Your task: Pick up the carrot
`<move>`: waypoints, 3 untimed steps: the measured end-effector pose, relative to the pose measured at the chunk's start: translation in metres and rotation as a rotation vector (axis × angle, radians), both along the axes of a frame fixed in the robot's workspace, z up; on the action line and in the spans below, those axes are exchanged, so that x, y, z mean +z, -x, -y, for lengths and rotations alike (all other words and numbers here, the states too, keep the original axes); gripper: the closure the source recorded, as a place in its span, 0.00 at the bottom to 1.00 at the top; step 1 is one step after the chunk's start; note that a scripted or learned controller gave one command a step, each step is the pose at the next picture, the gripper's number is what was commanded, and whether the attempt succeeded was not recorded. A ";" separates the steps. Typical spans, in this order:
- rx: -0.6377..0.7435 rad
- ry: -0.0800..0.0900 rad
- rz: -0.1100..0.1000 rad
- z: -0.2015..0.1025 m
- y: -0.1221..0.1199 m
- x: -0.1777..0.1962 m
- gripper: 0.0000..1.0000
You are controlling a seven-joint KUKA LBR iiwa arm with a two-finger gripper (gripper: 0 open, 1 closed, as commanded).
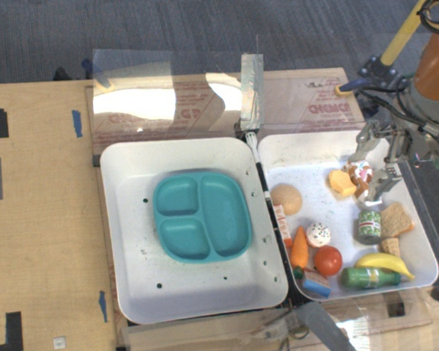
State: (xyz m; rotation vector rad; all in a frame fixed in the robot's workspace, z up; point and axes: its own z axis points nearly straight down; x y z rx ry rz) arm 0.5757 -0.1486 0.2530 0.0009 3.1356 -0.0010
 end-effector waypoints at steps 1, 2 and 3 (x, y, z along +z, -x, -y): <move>-0.016 0.000 0.005 -0.048 0.021 -0.144 0.00; -0.146 -0.001 0.011 -0.057 0.065 -0.163 0.00; -0.196 -0.007 0.011 -0.147 -0.009 -0.062 0.00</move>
